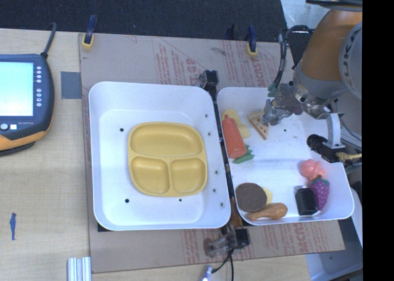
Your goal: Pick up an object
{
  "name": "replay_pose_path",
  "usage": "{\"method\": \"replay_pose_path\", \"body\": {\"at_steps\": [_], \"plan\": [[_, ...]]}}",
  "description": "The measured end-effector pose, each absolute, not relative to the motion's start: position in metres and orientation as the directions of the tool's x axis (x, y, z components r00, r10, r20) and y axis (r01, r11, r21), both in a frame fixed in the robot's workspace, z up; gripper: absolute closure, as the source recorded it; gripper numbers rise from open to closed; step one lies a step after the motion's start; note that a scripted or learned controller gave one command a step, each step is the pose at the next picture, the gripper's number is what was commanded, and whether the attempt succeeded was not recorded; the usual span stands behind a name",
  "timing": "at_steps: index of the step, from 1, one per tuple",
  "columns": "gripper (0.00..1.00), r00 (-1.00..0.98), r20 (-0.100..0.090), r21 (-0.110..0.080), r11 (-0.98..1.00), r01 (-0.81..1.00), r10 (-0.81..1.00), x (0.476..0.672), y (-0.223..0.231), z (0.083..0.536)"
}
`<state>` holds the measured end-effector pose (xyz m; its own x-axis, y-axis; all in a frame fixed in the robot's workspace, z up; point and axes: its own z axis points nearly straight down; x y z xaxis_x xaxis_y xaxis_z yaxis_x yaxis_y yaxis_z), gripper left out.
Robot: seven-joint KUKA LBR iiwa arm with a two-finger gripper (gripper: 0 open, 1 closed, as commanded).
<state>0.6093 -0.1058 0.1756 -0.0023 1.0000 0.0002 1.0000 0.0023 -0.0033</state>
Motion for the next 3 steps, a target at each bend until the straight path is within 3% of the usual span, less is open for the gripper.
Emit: {"method": "replay_pose_path", "body": {"at_steps": [1,2,3], "plan": [[0.00,-0.003,0.000,-0.003,0.003,1.000,1.000,0.609,-0.106,0.176],[0.00,-0.003,-0.001,-0.005,0.003,1.000,1.000,0.645,-0.144,0.091],[1.00,-0.007,-0.001,-0.004,0.007,1.000,1.000,0.646,-0.144,0.102]]}}
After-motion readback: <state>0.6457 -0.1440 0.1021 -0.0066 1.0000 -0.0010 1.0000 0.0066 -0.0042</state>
